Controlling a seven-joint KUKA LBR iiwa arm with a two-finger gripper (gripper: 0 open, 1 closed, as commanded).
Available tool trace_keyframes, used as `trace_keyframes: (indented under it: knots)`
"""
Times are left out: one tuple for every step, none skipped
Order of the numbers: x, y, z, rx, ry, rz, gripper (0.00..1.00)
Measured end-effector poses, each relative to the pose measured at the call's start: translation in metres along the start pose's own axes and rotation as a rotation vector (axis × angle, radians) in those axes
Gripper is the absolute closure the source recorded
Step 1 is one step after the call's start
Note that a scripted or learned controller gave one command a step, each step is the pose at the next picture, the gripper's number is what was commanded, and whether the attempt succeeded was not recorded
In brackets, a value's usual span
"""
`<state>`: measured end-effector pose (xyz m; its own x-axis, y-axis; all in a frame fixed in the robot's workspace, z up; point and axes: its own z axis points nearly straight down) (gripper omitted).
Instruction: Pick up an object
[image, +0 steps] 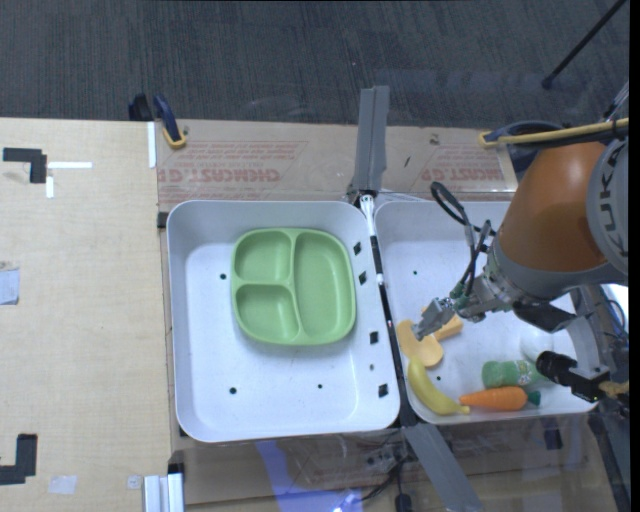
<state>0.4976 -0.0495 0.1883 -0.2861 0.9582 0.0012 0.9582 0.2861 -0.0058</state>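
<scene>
In the right bin (400, 225), near its left wall, the two-finger gripper (437, 320) is down low over a pale orange plastic toy piece (432, 345) — how the hand stands, I cannot tell from here. A yellow plastic banana (430, 392) lies along the front-left corner, an orange plastic carrot (495, 400) and a green toy (508, 374) by the front edge. Left bin (195, 330) carries a green divided plate (294, 287). Looks like the grasp stage — next comes a firm close, then a straight lift.
</scene>
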Motion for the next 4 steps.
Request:
trace_keyframes:
  knots:
    - [-0.068,0.017,0.099,-0.001,0.001,0.100,0.00]
    - [-0.069,0.016,0.093,0.004,0.003,0.102,1.00]
    - [-0.022,0.112,-0.001,0.000,-0.002,0.261,1.00]
    - [0.008,0.171,0.000,0.001,-0.003,0.397,1.00]
